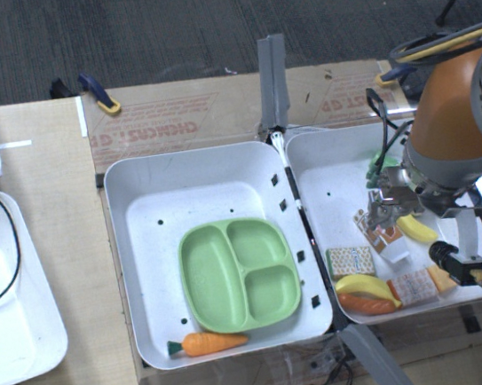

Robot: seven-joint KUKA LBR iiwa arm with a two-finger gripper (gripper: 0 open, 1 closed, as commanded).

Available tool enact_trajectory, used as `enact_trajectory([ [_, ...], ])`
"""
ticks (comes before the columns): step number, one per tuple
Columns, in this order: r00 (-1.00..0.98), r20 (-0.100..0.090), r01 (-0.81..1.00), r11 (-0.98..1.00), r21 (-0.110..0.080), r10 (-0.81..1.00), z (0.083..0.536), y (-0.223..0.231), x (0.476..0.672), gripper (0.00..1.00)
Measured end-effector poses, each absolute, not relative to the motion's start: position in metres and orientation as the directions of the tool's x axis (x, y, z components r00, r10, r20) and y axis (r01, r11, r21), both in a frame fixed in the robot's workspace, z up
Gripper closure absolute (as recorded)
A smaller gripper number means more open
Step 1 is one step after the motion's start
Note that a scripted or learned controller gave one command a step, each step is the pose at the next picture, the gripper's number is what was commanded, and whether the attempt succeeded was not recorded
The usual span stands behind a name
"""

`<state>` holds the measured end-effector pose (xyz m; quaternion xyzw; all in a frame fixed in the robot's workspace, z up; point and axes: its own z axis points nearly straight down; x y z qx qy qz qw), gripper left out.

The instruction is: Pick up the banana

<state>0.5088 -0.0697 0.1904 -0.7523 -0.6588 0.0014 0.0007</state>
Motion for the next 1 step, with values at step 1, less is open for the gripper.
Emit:
enact_trajectory([
  [1,0.125,0.0,0.992,-0.125,-0.005,0.992,0.0898,-0.1193,0.4764,1.0],
])
